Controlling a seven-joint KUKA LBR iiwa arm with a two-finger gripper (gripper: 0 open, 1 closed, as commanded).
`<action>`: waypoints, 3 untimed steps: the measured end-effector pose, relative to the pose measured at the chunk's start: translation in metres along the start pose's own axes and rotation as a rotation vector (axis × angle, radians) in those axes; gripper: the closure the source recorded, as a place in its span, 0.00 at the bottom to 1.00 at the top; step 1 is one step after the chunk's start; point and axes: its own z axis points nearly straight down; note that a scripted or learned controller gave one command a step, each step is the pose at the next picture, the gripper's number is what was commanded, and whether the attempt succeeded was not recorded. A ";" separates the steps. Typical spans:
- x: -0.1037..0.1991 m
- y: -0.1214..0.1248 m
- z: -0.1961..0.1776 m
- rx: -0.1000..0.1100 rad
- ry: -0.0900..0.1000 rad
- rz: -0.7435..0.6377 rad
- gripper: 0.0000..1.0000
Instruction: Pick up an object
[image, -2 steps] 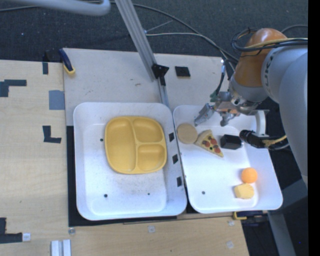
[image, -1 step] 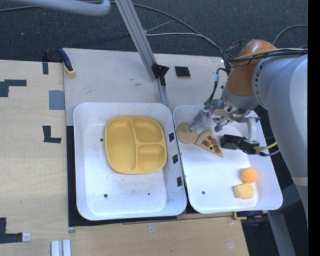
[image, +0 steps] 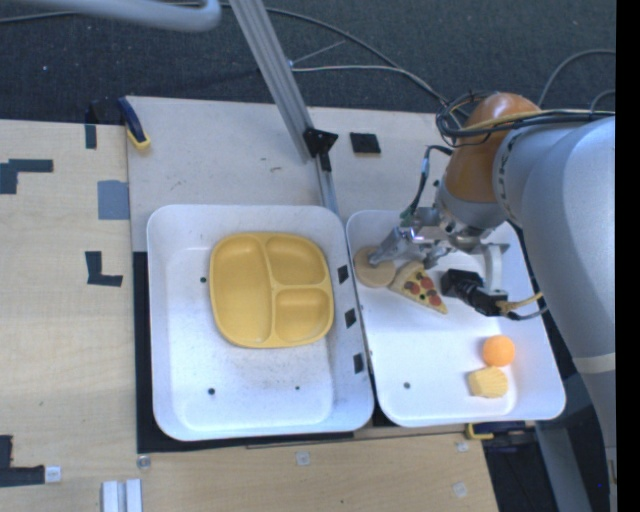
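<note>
Here the gripper (image: 408, 248) hangs low over the far end of the right bin (image: 450, 400), at the end of the grey arm (image: 560, 190) with its orange band (image: 490, 140) that comes in from the right. Whether its metal fingers are spread or closed cannot be told from this slant, and nothing can be seen held between them.

Closest to the tool, directly under and just left of it, lies a tan round piece (image: 372, 270), touching or very nearly touching the gripper's tip; which of the two cannot be made out. Just below and right of the tool sits a pizza slice toy (image: 422, 288), pale yellow with red dots, its point aimed away to the lower right. Beside that, further right of the tool, is a black part (image: 470, 288) with a cable, seemingly belonging to the arm.

Further off, toward the near corner of the same bin, an orange ball (image: 498, 351) rests with a yellow block (image: 488, 383) just beside it on the nearer side; both are well apart from the gripper.

Left of the tool, across the rims where the two bins meet, the left bin (image: 180, 400) holds a yellow divided plate (image: 270, 290) with three compartments, lying flat near its middle.

Furthest away, a slanted metal pole (image: 285, 80) rises beyond the bins.
</note>
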 end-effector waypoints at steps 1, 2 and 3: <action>0.003 0.004 -0.016 -0.014 0.002 -0.003 1.00; 0.001 0.005 -0.080 -0.001 0.000 -0.001 1.00; 0.001 0.007 -0.127 -0.001 0.000 0.000 1.00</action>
